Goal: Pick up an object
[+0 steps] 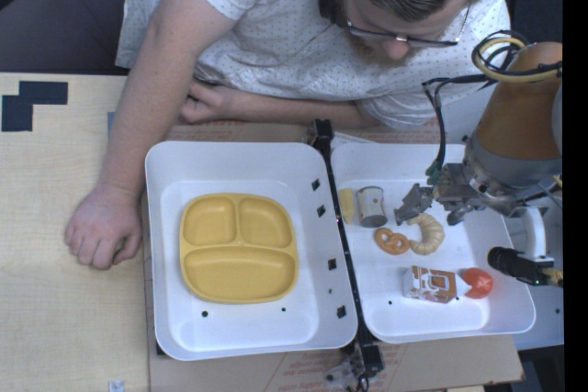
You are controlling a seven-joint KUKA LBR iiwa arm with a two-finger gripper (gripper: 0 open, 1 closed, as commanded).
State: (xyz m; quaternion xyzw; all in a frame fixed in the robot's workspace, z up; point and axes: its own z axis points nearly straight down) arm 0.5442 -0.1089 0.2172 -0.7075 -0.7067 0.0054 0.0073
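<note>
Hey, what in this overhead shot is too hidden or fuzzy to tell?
- Gripper, camera view: small, dark and blurred over the croissant; whether it touches or holds anything cannot be told.
- Yellow item: partly hidden by the divider between the bins, beside the can.
- Carton: print too small to read.
- Right bin: far corner covered by the arm.

No words, numbers or brand names can be read anywhere. The small carton [429,284] in the right bin [514,321] has brown and white printing too blurred to make out. Faint reddish print runs along the cardboard edge [303,372] below the bins, also illegible.
</note>
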